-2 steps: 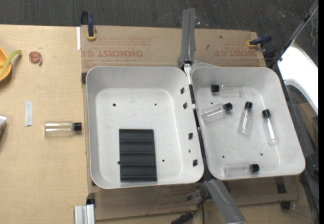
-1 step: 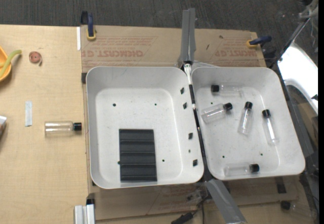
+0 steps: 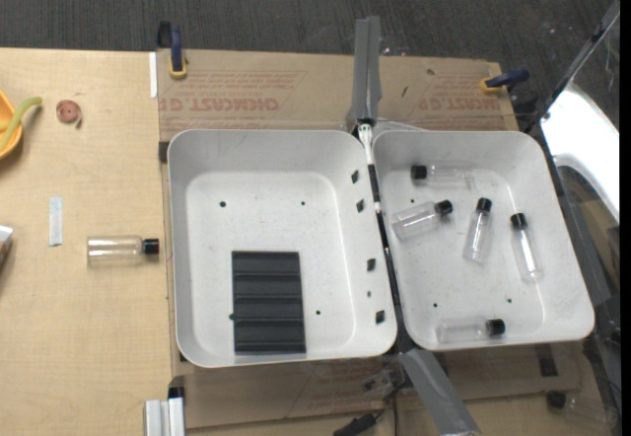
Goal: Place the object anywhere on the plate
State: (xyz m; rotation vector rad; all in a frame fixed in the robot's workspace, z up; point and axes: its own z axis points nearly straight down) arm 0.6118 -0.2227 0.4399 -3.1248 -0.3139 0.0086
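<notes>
From above, my table point(image 3: 79, 326) carries two white bins side by side on a sheet of cardboard point(image 3: 256, 94). The left bin point(image 3: 182, 227) holds the plate point(image 3: 266, 303), black and ribbed, lying flat near the front wall with nothing on it. The right bin point(image 3: 562, 256) holds five clear vials with black caps, all lying down: one point(image 3: 434, 172) near the back, one point(image 3: 422, 218) left of centre, two point(image 3: 478, 229) point(image 3: 525, 245) toward the right, well apart from each other, and one point(image 3: 470, 329) along the front wall. A sixth vial point(image 3: 121, 248) lies on the bare table left of the bins. No vial is on the plate yet.
</notes>
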